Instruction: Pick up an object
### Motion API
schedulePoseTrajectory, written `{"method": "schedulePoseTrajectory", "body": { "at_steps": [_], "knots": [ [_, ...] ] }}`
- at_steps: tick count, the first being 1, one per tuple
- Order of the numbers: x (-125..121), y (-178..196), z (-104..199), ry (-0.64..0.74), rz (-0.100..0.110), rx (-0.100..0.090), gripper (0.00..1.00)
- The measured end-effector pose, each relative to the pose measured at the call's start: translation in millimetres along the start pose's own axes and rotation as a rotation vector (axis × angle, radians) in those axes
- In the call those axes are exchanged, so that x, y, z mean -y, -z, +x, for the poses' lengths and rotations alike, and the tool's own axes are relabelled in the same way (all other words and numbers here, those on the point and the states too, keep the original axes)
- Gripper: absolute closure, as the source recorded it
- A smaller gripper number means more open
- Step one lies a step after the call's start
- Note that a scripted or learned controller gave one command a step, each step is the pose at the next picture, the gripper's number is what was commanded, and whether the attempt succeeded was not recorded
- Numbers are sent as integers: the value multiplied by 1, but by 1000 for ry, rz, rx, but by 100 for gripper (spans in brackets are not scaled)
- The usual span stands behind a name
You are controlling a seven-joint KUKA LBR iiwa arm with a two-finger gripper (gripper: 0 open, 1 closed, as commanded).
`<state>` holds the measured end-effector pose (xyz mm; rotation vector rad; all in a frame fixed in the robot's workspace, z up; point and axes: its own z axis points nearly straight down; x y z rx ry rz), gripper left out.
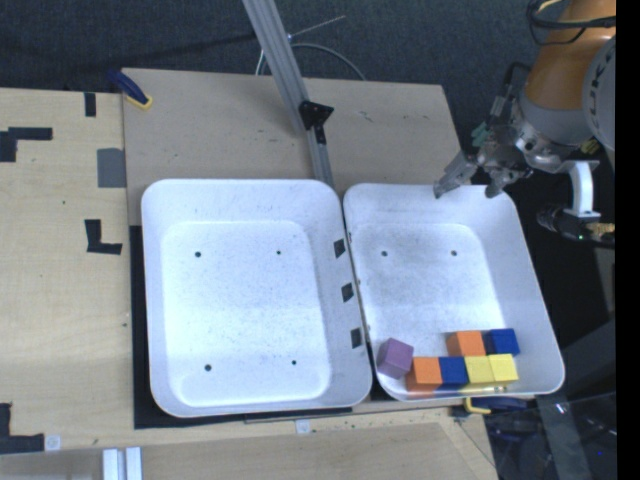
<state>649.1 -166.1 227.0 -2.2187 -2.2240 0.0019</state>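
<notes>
Gripper sits at upper right of frame, above the far rim of the right bin; fingers spread apart, nothing between them. Blocks are packed along that bin's near edge, lower right: purple block at the left end, orange blocks, blue blocks, yellow blocks touching in a cluster. Bin floor between gripper and cluster is open. Left bin shares the centre rim.

Matt white plastic bins, speckled; bare wooden bench.
</notes>
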Motion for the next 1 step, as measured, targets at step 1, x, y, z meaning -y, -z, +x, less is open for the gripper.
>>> {"method": "schedulePoseTrajectory", "body": {
  "at_steps": [1],
  "knots": [
    [-22,-99,20,0,8,-2,0]
  ]
}}
